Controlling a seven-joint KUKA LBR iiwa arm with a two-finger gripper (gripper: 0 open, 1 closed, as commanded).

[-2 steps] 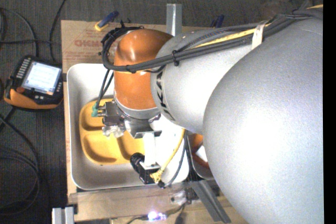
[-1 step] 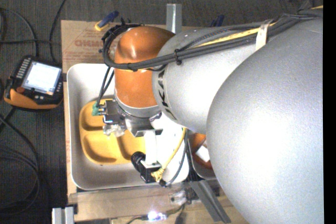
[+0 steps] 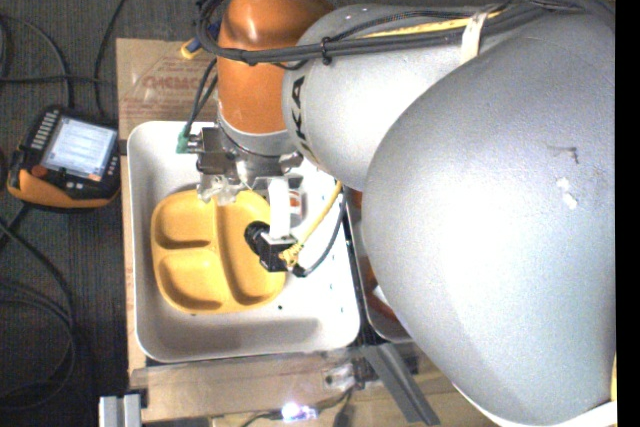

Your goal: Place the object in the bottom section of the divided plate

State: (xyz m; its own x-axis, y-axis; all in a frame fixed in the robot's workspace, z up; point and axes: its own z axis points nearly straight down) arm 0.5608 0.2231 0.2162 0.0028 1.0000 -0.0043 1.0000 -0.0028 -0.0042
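**Big grey arm hogging the shot, plate waiting underneath**

Nearest the lens is the arm (image 3: 480, 175), a huge grey shell covering the whole side it reaches in from, with the orange band (image 3: 262, 50) above the wrist. Under it sits the white bin (image 3: 200, 340) on the desk, and the second bin (image 3: 385, 320) is mostly buried behind the arm, just an edge peeking out.

Next down in size: the yellow divided plate (image 3: 205, 250), lying in the white bin directly below and a bit outward from the tool (image 3: 250, 183). The tool hangs over the plate's upper rim.

Honestly can't tell whether the tool is wide, narrow or carrying anything; the wrist hardware blocks it. The object itself I can't pick out anywhere either. A small black part (image 3: 262, 245) on a yellow cable dangles by the plate's edge, looks like arm gear.

My guess: it's the carry or lowering step. Next move needs the tool shifted toward the plate's bottom section before letting go.
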